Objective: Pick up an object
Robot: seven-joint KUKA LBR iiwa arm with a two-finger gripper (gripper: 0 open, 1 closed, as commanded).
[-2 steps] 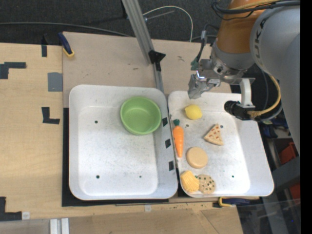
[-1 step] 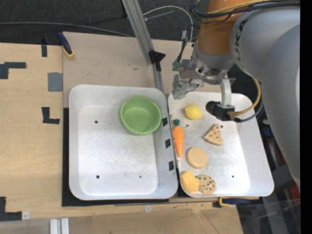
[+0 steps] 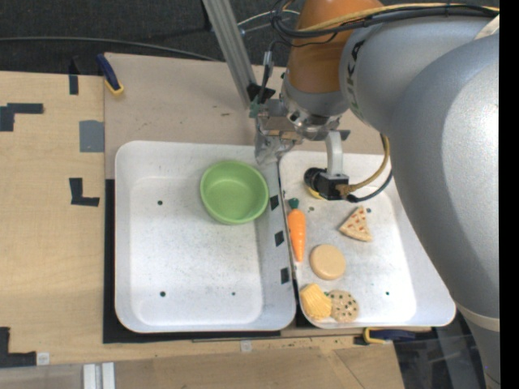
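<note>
The gripper [image 3: 268,148], whose grip state cannot be told, is seen at the far end of the divider, with the green bowl [image 3: 234,191] just beside it in the left bin [image 3: 138,241].

One fixed camera sits above the desk [image 3: 49,217], looking down at a slant. It is near enough that both bins fill the middle, left bin [image 3: 138,298] beside right bin [image 3: 405,298], and the arm [image 3: 454,136] enters from the right.
</note>
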